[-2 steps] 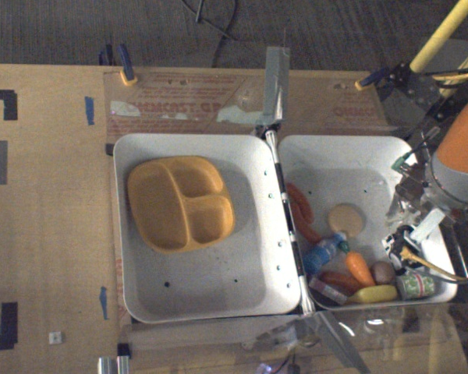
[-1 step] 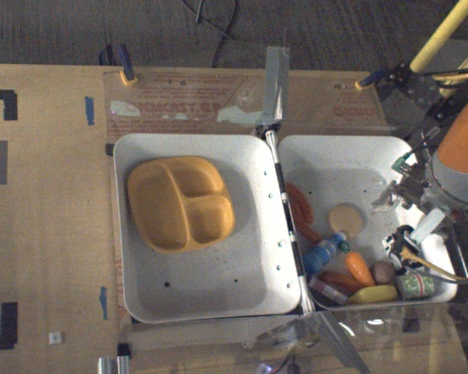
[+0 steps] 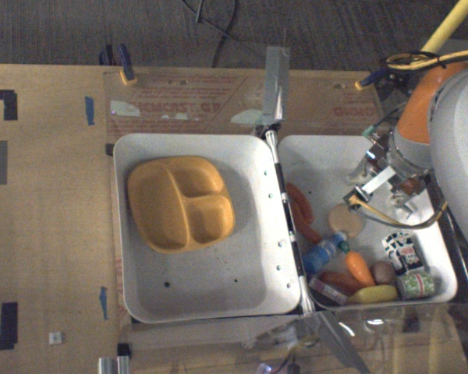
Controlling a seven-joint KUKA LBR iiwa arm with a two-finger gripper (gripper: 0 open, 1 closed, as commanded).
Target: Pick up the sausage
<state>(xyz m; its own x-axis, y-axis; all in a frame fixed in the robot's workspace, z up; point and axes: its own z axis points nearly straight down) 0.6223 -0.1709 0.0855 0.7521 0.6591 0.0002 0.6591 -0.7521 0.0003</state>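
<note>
Beneath us lies a tan wooden bench [image 3: 47,232] carrying two shallow white bins side by side. We see the left white bin [image 3: 210,291] holding a yellow-orange divided plastic plate [image 3: 181,202]. We find the reddish-brown sausage [image 3: 341,280] in the right white bin [image 3: 312,156], near its front left corner, its long axis running roughly left to right and tilted slightly down toward the right. Around it lie a blue plastic bottle [image 3: 323,253], an orange carrot [image 3: 359,268], a yellow banana [image 3: 373,294], a green can [image 3: 416,284] and a black-and-white carton [image 3: 399,250]. We see the grey arm's gripper [image 3: 366,191] above that bin's middle, well apart from the sausage; we cannot tell how its fingers stand.
</note>
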